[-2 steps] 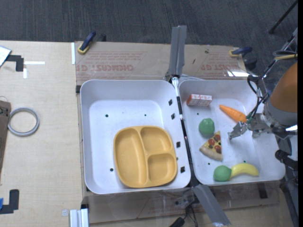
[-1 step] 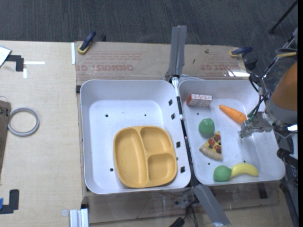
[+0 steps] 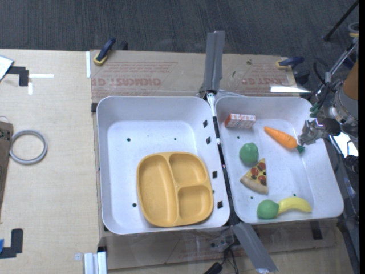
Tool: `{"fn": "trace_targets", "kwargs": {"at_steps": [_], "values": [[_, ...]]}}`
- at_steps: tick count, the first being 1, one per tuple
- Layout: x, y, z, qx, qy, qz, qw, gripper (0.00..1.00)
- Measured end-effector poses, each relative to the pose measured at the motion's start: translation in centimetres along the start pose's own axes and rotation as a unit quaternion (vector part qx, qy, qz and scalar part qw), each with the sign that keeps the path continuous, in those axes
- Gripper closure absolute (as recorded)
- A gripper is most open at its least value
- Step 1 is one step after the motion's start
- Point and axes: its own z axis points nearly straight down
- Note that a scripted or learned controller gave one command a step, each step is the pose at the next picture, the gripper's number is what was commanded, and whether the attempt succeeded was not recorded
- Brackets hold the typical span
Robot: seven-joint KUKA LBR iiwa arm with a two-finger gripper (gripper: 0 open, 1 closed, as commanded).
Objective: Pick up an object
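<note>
Two white bins side by side; gripper (image 3: 308,133) hangs over right bin's (image 3: 319,205) right edge, just beside the carrot's (image 3: 280,137) green tip — finger spread cannot be made out; nothing visibly held; yellow divided plate (image 3: 174,188) sits in left bin (image 3: 114,153).

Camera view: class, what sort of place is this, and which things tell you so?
Probably a robotics lab bench: two white bins taped to cardboard, toy food such as a carrot and banana, and a robot hand at the right.
</note>
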Motion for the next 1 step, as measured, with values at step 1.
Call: {"fn": "trace_targets", "kwargs": {"at_steps": [1], "values": [[-0.30, 3.48, -0.74, 0.001, 0.000, 0.126, 0.9920, 1.00]]}}
